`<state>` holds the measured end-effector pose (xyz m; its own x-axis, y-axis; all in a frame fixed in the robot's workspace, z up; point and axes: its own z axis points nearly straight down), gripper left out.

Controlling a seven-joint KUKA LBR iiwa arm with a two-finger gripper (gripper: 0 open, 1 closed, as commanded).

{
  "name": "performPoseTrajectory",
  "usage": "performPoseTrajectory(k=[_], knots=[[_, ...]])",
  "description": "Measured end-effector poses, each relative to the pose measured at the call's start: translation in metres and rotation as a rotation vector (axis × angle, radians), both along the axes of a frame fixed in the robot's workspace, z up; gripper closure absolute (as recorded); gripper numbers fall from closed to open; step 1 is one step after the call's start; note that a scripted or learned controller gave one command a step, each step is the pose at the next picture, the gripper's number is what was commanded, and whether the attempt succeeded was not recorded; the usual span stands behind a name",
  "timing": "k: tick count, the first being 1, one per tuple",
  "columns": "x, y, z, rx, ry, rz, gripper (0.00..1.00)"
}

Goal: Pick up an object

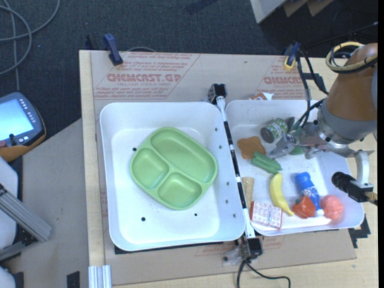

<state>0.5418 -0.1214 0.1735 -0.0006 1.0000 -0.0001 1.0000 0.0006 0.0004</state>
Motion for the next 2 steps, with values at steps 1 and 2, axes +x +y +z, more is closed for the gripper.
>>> performPoseTrajectory(k=[1, 2], knots=[[-0.038, 0.019, -0.090, -0.009, -0.006, -0.009, 0.00], [-0.038, 0.022, -0.078, -0.004, -0.005, -0.004, 1.00]])
